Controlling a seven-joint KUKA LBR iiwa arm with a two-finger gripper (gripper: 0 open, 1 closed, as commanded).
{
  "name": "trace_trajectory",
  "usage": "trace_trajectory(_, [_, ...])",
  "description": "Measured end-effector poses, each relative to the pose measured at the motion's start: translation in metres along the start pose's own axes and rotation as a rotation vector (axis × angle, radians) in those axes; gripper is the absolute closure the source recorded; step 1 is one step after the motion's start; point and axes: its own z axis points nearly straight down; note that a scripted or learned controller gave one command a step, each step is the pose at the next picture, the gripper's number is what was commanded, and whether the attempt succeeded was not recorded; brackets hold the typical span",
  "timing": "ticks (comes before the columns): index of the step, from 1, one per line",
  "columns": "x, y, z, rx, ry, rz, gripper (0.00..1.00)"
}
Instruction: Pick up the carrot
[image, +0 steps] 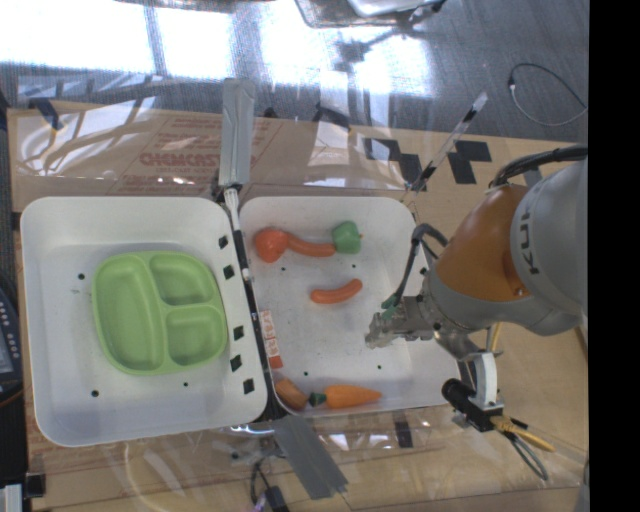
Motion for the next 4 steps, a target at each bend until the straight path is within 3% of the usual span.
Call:
trace_trajectory(1, [0.053,-0.002,0.056,0.001,0.001,0.258,1.0])
trace_trajectory(2, [0.052,-0.002,0.056,0.0,0.001,0.259,0.0])
trace_trajectory(3, [0.064,0.063,0.056,0.003,0.002,0.255,0.0])
trace_trajectory(4, [-0.013,0.136,0.011,-0.001,0.0,0.311,0.0])
